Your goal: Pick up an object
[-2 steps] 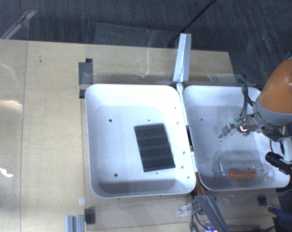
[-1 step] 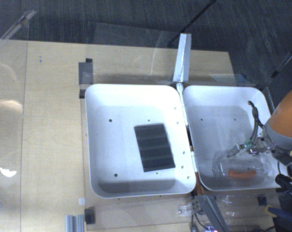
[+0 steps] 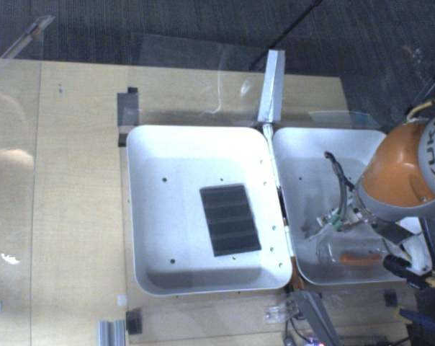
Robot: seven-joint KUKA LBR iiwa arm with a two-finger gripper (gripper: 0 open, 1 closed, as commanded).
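A dark ribbed rectangular pad [image 3: 230, 220] lies flat near the middle of the left bin [image 3: 153, 193]. In the right bin [image 3: 304, 157] a clear object with an orange part [image 3: 358, 259] lies close to the front wall. My gripper [image 3: 334, 222] hangs low over the right bin's floor, just above and left of that clear object. The wrist with its orange band [image 3: 397, 170] covers the bin's right half. Whether anything is in the gripper is hidden by the wrist and cables.
A metal post [image 3: 273, 85] stands at the back between the two bins. A black cable [image 3: 338, 175] loops off the wrist over the right bin. The wooden bench [image 3: 66, 193] stretches left of the bins, with small black brackets [image 3: 129, 107] at the left bin's corners.
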